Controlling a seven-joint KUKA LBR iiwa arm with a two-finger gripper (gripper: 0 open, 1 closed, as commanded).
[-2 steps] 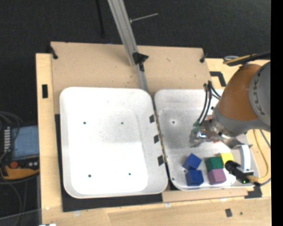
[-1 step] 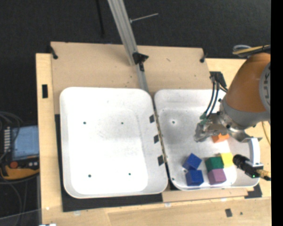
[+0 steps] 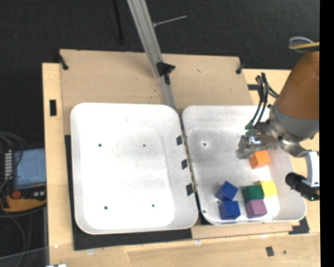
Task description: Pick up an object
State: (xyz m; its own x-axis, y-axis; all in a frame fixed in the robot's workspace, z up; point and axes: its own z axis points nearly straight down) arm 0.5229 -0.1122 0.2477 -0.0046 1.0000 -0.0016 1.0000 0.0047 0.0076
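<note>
My gripper (image 3: 249,147) hangs over the right part of the right bin (image 3: 214,114), at the end of the grey and orange arm coming in from the right. An orange block (image 3: 261,159) sits right against its lower right side; whether it is gripped or just resting beside the gripper is not visible. Along the bin's front edge lie two blue blocks (image 3: 227,191) (image 3: 230,209), a green block (image 3: 253,193), a yellow block (image 3: 269,188) and a purple block (image 3: 256,207), packed close together.
The left bin (image 3: 128,166) lies beside the right one, the two meeting at a shared rim with black clips (image 3: 185,163). A slanted metal pole (image 3: 147,35) rises behind the bins. A blue device with cables (image 3: 25,174) sits off the bench's left edge.
</note>
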